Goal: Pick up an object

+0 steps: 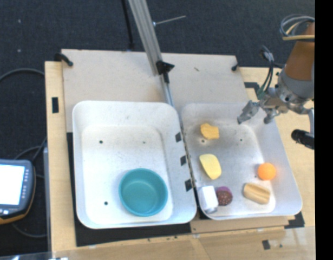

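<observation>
claw (256,114) hanging over the right bin (274,145) near its far right corner, fingers spreading apart, gripping nothing. nearest candidate, a small yellow block (209,131), sitting on the bin floor to the claw's left and slightly toward the near edge, its long axis running roughly left-right. a yellow wedge (210,166), orange ball (267,171) and tan block (257,193) lying further toward the worktop's near edge. judging a short reach leftward and down is coming.

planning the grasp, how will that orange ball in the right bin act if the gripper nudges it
The orange ball looks round and smooth, so it will probably roll off at a nudge. It sits free on the right bin floor, apart from the tan block, so little would stop it.
</observation>
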Robot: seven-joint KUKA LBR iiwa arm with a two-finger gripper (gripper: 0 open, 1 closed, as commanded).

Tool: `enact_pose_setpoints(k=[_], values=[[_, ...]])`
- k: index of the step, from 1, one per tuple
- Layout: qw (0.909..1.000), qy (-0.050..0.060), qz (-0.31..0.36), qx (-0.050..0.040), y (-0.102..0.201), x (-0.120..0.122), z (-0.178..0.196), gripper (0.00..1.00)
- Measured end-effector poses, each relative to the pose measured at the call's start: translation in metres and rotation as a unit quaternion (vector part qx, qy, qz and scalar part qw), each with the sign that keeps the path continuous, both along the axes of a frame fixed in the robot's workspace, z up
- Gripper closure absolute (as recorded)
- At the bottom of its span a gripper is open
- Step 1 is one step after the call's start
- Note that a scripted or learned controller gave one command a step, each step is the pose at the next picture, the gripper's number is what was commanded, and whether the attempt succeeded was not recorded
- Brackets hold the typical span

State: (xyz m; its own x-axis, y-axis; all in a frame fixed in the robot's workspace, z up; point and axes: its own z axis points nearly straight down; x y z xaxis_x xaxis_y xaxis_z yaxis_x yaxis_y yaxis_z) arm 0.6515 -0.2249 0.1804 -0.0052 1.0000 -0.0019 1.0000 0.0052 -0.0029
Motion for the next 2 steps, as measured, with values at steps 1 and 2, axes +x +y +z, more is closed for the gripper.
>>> enact_pose_setpoints(k=[1, 2], values=[[1.0000, 0.001, -0.002, 0.0004, 0.002, -0.009, -0.059, 0.00], [1.0000, -0.001, -0.002, -0.0005, 0.000, -0.009, -0.080, 0.00]])
